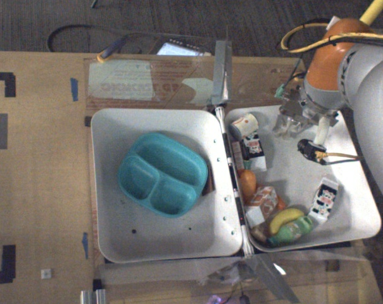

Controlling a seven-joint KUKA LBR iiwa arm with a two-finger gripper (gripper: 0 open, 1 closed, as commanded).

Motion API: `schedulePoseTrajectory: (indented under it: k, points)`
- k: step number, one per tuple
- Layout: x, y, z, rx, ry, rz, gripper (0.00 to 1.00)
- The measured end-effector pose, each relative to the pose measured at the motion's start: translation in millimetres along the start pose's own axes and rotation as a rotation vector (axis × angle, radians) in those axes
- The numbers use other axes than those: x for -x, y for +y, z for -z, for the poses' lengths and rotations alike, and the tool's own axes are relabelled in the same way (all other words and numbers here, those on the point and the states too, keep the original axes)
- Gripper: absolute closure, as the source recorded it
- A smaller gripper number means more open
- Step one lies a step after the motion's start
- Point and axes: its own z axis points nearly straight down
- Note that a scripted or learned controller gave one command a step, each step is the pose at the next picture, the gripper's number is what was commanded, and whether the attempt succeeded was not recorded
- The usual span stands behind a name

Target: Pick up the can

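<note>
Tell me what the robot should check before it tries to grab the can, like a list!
1. Can found: cannot tell. No plain can stands out among the packed things at the right bin's near edge.
2. Gripper over the right bin: ok, at its far side.
3. Gripper free of cargo: ok, nothing seen between its fingers.
4. Path clear: not ok. The banana, orange and cartons crowd together.
5. Left bin: ok, the teal tray lies apart.

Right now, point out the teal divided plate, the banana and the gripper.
teal divided plate point(163, 173): camera view, centre ridge.
banana point(286, 218): camera view, middle of its curve.
gripper point(291, 126): camera view, midway between fingertips.
</note>
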Motion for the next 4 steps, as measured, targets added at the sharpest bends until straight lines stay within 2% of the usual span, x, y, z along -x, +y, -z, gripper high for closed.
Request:
schedulePoseTrajectory:
  k: [1, 2, 3, 4]
  points:
    - [-50, -27, 75, -0.002, -0.011, -0.314, 1.0]
    - [-40, -35, 155, 0.0, -0.011, -0.757, 1.0]
    - [-6, -17, 175, 0.0, -0.011, -0.758, 1.0]
    - [-2, -57, 147, -0.004, -0.013, -0.7, 1.0]
